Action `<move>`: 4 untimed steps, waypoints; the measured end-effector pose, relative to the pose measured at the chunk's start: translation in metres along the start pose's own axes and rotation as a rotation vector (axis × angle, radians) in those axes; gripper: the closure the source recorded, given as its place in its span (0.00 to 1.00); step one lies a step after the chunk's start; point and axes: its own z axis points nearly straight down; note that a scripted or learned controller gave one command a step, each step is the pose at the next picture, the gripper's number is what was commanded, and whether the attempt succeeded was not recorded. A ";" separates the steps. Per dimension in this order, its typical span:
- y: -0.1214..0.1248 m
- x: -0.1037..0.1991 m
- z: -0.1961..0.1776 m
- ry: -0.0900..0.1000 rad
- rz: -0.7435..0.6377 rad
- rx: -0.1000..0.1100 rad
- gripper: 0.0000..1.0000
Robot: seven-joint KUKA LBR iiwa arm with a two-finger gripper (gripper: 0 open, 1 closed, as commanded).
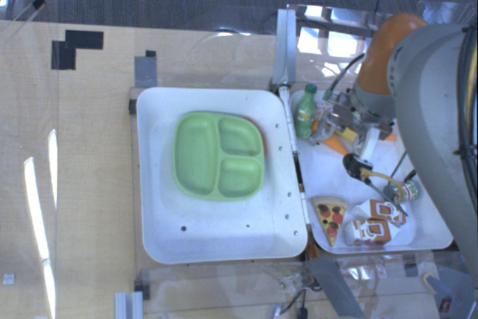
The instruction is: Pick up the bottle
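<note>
Green 3-compartment plate [219, 155] in the left bin [160, 235] — pizza slice [329, 218] and small carton [371, 232] in the right bin [433, 235].

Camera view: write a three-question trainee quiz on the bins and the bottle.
1. True or false: the green bottle lies in the left bin.
2. What sits in the left bin? A) green divided tray B) pizza slice C) carton
3. Fill in: the gripper is just ___ of the bottle in the picture.

Key: 1 false, it is in the right bin; 2 A; 3 right.
</note>
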 end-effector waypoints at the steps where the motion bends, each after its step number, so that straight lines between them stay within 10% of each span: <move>1: 0.012 0.005 0.002 -0.007 0.112 0.055 0.00; 3: 0.020 -0.008 0.004 0.011 0.252 0.077 0.00; 4: 0.026 0.007 -0.002 0.026 0.598 -0.027 0.00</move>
